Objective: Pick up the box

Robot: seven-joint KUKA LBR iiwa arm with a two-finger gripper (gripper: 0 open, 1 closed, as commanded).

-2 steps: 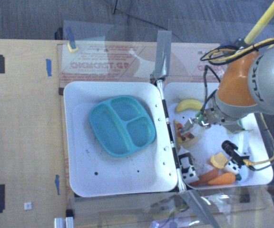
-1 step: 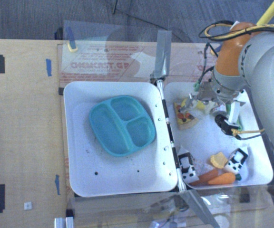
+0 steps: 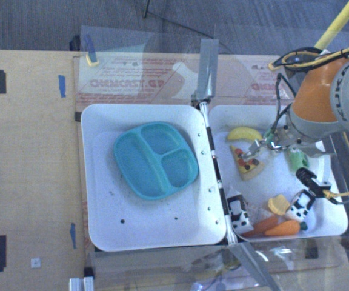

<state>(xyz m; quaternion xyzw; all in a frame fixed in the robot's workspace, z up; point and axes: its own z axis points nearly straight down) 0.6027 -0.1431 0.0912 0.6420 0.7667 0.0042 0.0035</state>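
Hand [image 3: 258, 148] low, arm [image 3: 326, 99] bent leftward

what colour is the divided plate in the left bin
Teal blue, seen clearly in the camera view: the teal three-compartment plastic plate.

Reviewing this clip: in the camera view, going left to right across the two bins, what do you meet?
Blue divided plate → black-and-white box → pizza slice → orange carrot → green item under the arm's wrist. The banana overlaps the pizza's span, so it is left out.
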